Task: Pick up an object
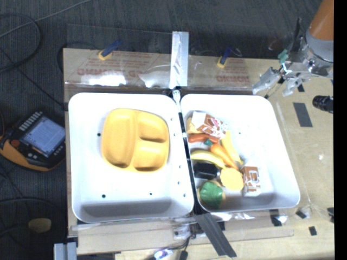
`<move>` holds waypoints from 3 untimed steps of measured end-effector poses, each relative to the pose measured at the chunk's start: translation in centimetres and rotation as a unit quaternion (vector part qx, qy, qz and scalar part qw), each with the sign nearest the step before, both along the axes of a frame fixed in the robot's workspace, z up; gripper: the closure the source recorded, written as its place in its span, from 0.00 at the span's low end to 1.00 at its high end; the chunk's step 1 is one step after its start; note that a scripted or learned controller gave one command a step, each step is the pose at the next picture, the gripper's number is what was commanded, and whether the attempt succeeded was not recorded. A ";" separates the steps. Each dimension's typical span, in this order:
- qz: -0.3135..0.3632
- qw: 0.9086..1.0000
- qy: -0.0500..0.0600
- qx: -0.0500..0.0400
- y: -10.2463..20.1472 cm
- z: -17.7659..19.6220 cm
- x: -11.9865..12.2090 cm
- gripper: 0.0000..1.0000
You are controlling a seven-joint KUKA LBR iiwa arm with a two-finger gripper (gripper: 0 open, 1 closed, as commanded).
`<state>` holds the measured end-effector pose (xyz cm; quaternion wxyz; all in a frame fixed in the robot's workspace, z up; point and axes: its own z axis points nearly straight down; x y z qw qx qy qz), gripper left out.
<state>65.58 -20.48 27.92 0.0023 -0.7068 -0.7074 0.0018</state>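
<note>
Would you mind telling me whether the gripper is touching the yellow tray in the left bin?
Apart. The camera view shows the gripper above the right bin's far right corner, with that whole bin between it and the yellow tray.

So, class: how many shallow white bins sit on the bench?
2. The left bin holds a yellow divided tray; the right bin beside it holds a pile of toy food, near its left wall.
</note>
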 end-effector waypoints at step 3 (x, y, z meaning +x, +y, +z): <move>-0.037 0.999 0.000 -0.001 12.1 -10.0 1.3 0.00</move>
